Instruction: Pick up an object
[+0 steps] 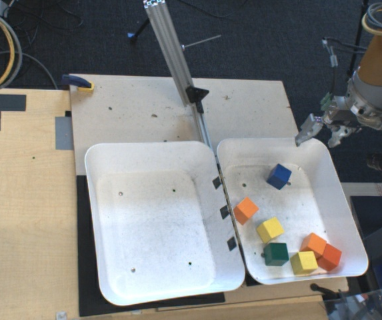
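Note:
Several small cubes lie in the right bin (334,179): a blue cube (279,176) near its far end, an orange cube (246,210) by the left wall, a yellow cube (270,230), a green cube (276,253), and a cluster of a yellow cube (304,262), an orange cube (315,243) and a red-orange cube (330,257) at the near right corner. My gripper (323,129) hangs above the bin's far right corner, up and to the right of the blue cube. Its fingers (307,131) are spread apart, with nothing between them.
The left bin (104,172) lies beside the right one, with black clips (225,211) along the shared edge. A slanted aluminium rail (174,52) rises behind the bins. A blue and yellow clamp (77,82) grips the board's far left corner.

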You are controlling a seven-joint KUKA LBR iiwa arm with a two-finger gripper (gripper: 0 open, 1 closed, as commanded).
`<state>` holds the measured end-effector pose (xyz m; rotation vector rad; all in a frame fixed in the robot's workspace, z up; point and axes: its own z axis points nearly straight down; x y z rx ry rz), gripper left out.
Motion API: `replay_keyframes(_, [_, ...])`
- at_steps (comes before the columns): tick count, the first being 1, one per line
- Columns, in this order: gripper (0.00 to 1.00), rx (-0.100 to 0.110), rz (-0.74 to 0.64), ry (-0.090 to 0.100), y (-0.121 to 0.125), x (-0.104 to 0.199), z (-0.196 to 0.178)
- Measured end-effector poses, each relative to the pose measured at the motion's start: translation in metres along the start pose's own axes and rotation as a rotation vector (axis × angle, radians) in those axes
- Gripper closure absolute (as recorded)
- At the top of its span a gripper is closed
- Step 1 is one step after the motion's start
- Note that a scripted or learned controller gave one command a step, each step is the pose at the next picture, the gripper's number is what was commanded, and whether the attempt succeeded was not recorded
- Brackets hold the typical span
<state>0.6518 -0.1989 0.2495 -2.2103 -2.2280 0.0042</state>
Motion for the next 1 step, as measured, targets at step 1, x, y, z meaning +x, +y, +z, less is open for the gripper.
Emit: replay_keyframes(1, [0.0, 0.0, -0.001, 0.0, 0.0, 0.0001, 0.0])
